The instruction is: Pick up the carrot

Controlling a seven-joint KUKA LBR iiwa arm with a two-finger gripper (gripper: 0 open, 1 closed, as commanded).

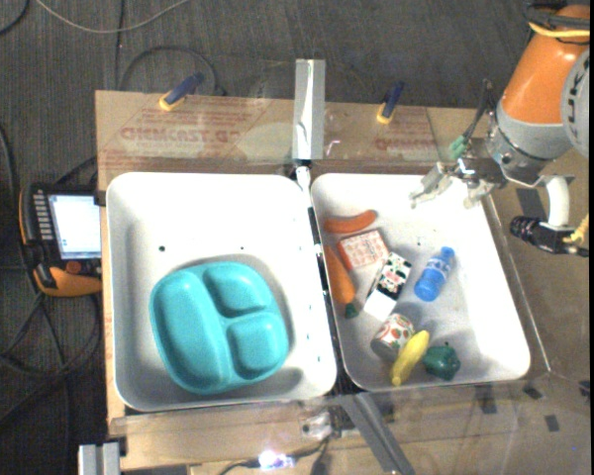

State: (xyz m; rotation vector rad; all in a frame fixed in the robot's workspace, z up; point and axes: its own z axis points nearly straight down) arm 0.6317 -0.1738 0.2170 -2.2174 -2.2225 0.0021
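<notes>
Carrot (pixel 341 277) lying along the left wall of the right bin (pixel 510 305), long axis running top to bottom, well down-left of the gripper (pixel 447 188). Fingers spread apart, gripping nothing.

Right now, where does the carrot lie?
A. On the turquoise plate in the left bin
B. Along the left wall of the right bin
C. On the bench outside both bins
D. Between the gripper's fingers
B: the carrot lies along the left wall of the right bin, apart from the gripper near the bin's far edge.
</notes>
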